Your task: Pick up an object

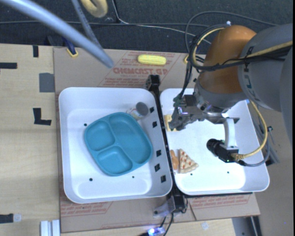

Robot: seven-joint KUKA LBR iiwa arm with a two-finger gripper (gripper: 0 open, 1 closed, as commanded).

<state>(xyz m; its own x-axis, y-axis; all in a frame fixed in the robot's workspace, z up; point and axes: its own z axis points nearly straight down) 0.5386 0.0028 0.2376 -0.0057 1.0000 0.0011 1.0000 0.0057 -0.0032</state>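
Nothing appears picked yet: from the camera view the claw [179, 118] hangs low over the right bin [246, 183] near the divider, and I cannot tell its state. Below it lies the likeliest target, a flat, orange-and-tan waffle-patterned wedge [183, 162], untouched on the bin floor. The left bin [71, 146] holds a smooth blue three-compartment tray [118, 143] and a small grey cylinder [142, 108]. A yellow corn-like piece [151, 60] rests on the table's cardboard.

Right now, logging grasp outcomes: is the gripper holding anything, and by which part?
Cannot be told: the gripper hangs at the right bin's left edge, its tips too blurred to judge.
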